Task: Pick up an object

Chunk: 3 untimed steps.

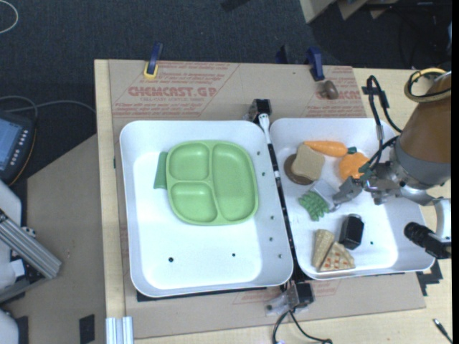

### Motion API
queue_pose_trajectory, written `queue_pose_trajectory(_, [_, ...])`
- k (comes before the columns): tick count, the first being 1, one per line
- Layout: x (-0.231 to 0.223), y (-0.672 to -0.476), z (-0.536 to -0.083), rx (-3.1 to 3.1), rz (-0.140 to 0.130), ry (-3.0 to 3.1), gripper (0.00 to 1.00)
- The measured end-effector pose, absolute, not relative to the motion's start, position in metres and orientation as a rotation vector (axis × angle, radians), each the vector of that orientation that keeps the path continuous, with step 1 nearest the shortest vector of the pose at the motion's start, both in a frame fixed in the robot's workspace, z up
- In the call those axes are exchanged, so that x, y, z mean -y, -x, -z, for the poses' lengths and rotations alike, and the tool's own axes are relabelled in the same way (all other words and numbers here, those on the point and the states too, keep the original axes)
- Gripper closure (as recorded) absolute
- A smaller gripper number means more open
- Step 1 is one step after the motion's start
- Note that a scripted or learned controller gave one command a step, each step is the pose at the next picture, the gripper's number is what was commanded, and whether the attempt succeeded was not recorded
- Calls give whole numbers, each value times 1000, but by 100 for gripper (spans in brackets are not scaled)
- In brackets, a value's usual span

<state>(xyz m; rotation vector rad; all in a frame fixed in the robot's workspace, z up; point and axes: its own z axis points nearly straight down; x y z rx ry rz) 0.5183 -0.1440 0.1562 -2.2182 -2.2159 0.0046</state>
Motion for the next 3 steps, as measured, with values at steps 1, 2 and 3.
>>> queue_pose_trajectory(1, [133, -519, -102, 2216, -3, 2218, 0])
queue_pose_trajectory(2, [132, -518, -83, 2217, -3, 2219, 0])
queue_pose_trajectory(3, [133, -519, -95, 2219, 0, 2223, 100])
